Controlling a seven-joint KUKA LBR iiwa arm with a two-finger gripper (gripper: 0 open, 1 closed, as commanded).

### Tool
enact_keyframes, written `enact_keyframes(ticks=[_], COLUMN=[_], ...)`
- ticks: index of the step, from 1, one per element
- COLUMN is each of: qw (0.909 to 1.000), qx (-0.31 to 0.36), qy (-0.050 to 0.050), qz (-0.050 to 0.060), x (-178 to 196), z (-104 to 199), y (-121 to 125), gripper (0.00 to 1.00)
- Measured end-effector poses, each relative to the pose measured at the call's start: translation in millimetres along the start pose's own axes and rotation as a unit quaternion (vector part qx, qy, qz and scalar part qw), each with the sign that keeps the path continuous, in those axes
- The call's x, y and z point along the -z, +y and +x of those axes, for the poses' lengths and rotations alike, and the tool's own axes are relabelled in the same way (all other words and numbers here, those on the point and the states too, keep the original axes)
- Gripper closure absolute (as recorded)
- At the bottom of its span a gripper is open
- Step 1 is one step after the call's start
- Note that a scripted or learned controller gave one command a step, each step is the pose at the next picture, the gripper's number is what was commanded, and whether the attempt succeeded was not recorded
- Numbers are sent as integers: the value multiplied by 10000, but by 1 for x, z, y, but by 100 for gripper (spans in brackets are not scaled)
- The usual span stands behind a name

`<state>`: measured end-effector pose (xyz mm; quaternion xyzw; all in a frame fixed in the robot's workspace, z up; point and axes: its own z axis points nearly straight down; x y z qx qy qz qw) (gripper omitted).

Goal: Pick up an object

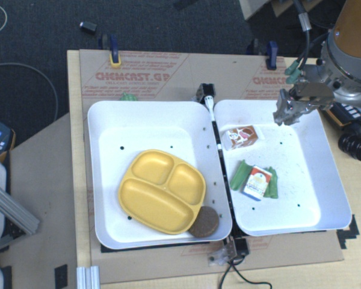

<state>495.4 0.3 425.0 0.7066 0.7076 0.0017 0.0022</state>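
Camera view. The gripper [287, 114] hangs over the upper right part of the right bin [325, 179], close to that bin's far rim. I cannot tell from this angle whether it is spread or closed, and nothing is seen held in it. The arm [349, 53] enters from the right, grey at the wrist with an orange section above.

Right bin contents: a small packet with a brown and white print [240, 136] lies down and to the left of the gripper, near the bin's left wall. Further below the gripper, toward the bin's middle, a small carton with a red and white label [257, 183] rests on top of green strips [243, 174] that stick out to either side of it. Both items lie on the bin floor, apart from the gripper.

Left bin [102, 161], well to the left of the gripper: a yellow divided plate [161, 190] with three compartments sits tilted in the middle. A round brown disc [204, 222] touches the plate's lower right edge, partly tucked under it.

Both bins sit side by side on a cardboard sheet [168, 74] laid on the counter [355, 185]. Two clamps, one with a yellow grip [114, 54] and one blue [271, 55], hold the sheet's far edge.
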Motion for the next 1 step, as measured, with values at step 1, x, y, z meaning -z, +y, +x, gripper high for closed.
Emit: enact_keyframes(ticks=[1], qw=[10000], qx=[38], qy=[16], qz=[10], x=[5], z=[77], y=[-16], gripper=[100])
